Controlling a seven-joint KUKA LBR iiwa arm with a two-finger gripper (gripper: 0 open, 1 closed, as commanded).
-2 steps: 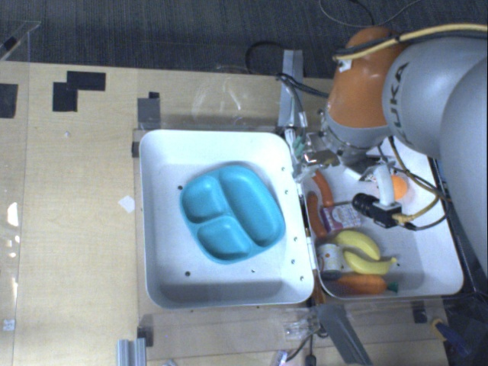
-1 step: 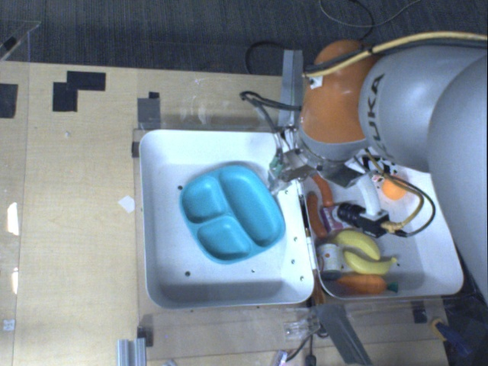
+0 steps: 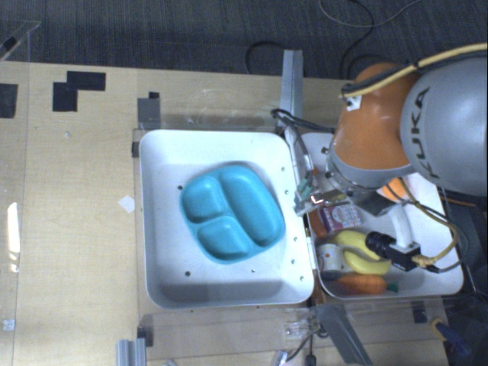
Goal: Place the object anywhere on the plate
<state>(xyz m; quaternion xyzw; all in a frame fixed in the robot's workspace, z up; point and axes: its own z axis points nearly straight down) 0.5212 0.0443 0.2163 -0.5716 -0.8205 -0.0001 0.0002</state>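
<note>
Arm [image 3: 412, 120] enters from the right, bulky grey body and orange band hanging over the right bin [image 3: 450, 277]; wrist pitched down toward the divide between the two bins. Tool [image 3: 324, 197] sits low at the right bin's left edge, largely masked by the wrist; cannot tell its state.

Just below the tool: a purple-labelled packet [image 3: 341, 218], then a banana [image 3: 358, 250], a carrot [image 3: 358, 284] and a small can [image 3: 329, 256], all crowded together in the right bin.

Blue three-compartment plate [image 3: 231, 210] lies in the left bin [image 3: 164, 280], nothing on it. Both bins on the wooden tabletop [image 3: 69, 242].
</note>
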